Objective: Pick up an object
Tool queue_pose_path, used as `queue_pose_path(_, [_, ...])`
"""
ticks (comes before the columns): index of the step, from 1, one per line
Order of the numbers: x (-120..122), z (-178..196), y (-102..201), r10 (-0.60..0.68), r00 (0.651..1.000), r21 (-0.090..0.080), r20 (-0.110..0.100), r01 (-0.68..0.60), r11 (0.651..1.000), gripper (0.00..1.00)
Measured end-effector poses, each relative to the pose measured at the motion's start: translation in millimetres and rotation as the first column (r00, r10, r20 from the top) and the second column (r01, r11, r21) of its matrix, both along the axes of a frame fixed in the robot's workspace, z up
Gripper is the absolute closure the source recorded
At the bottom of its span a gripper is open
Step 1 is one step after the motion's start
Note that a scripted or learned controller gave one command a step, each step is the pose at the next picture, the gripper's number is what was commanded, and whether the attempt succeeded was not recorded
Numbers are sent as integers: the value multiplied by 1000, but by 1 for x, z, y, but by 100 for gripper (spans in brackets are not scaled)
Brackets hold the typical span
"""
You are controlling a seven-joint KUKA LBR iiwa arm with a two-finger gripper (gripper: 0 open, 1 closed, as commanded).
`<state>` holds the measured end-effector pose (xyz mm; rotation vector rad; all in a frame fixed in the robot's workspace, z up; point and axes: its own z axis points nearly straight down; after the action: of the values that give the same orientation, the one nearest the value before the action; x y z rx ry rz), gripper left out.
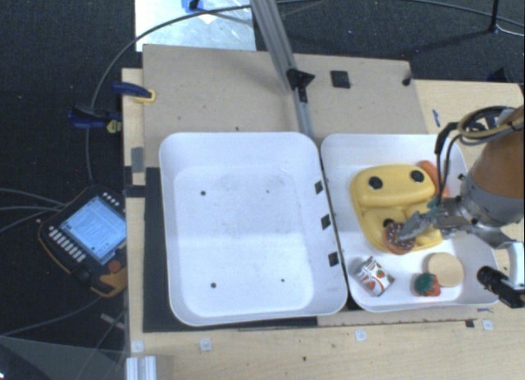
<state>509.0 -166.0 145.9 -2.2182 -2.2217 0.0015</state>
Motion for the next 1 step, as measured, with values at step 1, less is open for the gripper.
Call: queue_pose_path(1, [4,-42,9,11,1000,22,-12,-11,1000,0])
